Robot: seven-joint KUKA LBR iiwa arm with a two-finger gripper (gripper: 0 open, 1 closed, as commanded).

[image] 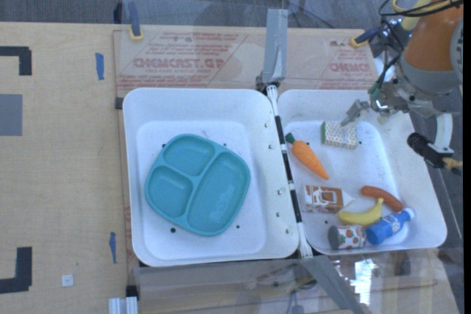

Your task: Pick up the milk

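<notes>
The milk (324, 198) is a small brown-and-white carton lying on its side in the right bin (412, 232), near the bin's left wall. My gripper (366, 108) hangs at the back of the right bin, just above and to the right of a small green-speckled box (339, 134). It is well apart from the milk, which lies toward the front of the bin. Nothing shows in the gripper's hold.
An orange carrot (309, 158) lies between the speckled box and the milk. A banana (360, 215), a sausage (382, 197), a blue bottle (388, 226) and a small can (347, 237) crowd the front right. The left bin (140, 158) holds a teal divided plate (197, 184).
</notes>
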